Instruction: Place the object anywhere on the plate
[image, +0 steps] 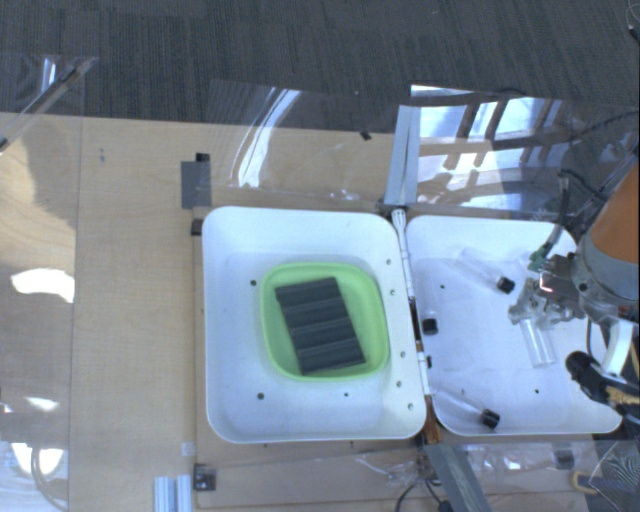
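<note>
Bottom of the frame first: in the right white bin (450, 250) a clear plastic tube with a black cap (466, 411) lies flat near the lower rim, cap pointing right. Just up from it, hard against the divider, sits a small black cap-like piece (429, 325); what it belongs to I cannot tell.

Middle of the frame now. At the right edge the grey arm reaches in, and its gripper (541, 313) hangs over the right bin with a clear tube (538, 342) right under its tip. Whether that tube sits between the fingers, or how far they stand apart, I cannot tell.

Further up, another clear tube with a black cap (483, 272) lies on a slant.

Across in the left white bin (230, 330), the lime-green square plate (372, 320) carries a dark grey ribbed block (319, 325), leaving only a narrow green margin.

My read: these tubes are light, rigid, slick and inclined to roll. Best taken across the barrel, mid-length, and squeezed gently.
</note>
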